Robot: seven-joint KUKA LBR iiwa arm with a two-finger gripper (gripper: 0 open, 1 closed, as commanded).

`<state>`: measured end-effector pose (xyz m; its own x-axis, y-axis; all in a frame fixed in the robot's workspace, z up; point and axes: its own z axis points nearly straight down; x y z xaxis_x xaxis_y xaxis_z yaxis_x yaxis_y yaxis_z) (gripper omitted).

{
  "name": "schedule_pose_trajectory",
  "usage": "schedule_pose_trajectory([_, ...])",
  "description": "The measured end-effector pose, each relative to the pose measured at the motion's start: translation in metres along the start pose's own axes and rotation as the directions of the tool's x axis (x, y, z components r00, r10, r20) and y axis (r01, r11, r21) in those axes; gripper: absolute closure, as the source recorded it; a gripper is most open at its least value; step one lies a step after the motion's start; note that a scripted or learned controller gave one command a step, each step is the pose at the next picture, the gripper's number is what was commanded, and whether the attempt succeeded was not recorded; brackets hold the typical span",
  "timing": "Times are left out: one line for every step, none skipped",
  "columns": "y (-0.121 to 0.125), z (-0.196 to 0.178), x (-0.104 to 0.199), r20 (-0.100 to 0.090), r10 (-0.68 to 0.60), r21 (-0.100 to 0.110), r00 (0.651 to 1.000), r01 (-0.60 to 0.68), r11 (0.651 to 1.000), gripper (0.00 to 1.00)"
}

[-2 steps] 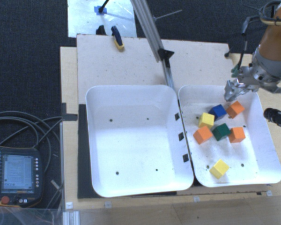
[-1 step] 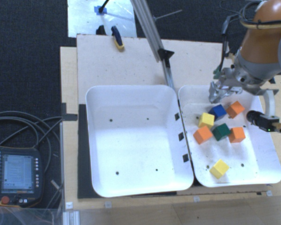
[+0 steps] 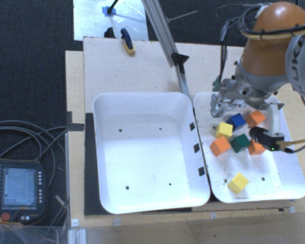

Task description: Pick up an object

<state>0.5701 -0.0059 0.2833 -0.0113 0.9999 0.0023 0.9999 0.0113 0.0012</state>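
The grey arm (image 3: 274, 39) with its orange band reaches in from the right of the frame and hangs over the upper part of the right-hand white bin (image 3: 290, 187). Its claw (image 3: 221, 107) points down toward the bin's upper left corner, just above and left of the cluster of blocks. Whether the claw is apart or together cannot be told from this slant — the metal parts blur into one another — and no block shows in it.

The blocks lie in the right bin, mostly bunched in its middle: a yellow block (image 3: 224, 130) nearest the claw, a blue block (image 3: 237, 120) just right of it, an orange block (image 3: 254, 118) further right, a second orange block (image 3: 220, 146) lower left, a green block (image 3: 240, 143) beside that, and a third orange block (image 3: 255, 148) partly behind a black fitting with a cable. A second yellow block (image 3: 238, 182) sits apart, lower in the bin.

The left white bin (image 3: 107, 116) stands touching the right one on the pale worktop (image 3: 142, 65). A control pendant (image 3: 18, 189) with cables lies at the lower left of the frame — and a yellow-and-blue tool (image 3: 127, 40) rests near the worktop's upper edge.
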Motion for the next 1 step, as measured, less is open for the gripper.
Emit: schedule_pose_trajectory([-0.0125,0.0119,0.0412,0.001,0.002,0.001,1.0,-0.002,1.0,1.0])
